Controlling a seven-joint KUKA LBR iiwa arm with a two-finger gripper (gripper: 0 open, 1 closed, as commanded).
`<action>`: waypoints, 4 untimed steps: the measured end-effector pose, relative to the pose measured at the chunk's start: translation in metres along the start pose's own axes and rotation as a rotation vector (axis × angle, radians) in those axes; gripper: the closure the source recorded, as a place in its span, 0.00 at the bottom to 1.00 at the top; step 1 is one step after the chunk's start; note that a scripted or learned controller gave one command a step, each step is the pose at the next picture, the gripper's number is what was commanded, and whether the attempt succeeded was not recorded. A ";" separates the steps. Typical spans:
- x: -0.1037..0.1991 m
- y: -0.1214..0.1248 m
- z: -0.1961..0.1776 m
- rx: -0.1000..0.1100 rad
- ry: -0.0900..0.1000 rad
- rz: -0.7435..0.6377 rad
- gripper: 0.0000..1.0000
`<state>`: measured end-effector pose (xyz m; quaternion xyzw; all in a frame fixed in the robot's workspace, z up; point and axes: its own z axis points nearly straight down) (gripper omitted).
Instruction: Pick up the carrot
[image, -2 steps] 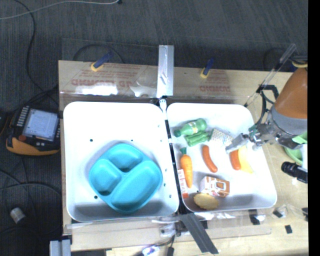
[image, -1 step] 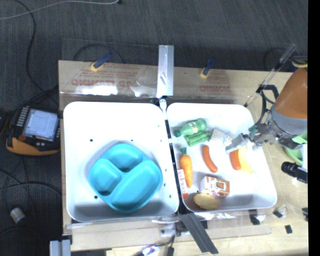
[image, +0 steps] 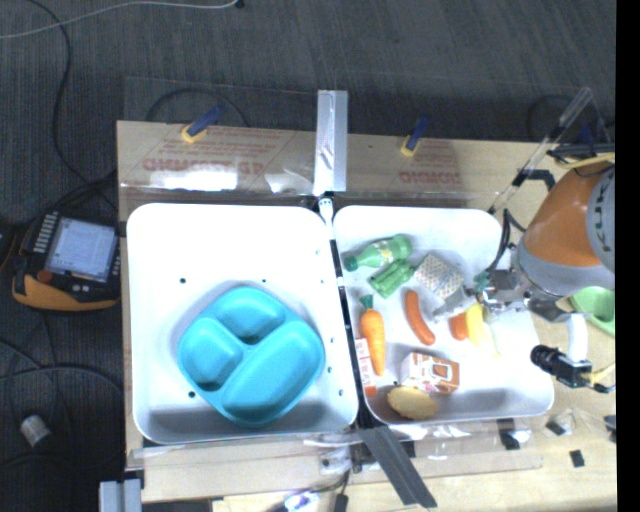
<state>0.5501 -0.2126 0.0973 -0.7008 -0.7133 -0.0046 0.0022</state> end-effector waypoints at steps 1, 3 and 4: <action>0.032 -0.023 -0.100 0.005 -0.009 0.005 0.00; 0.034 -0.021 -0.081 0.005 -0.008 -0.093 0.00; 0.006 -0.005 0.002 0.003 -0.006 -0.036 0.00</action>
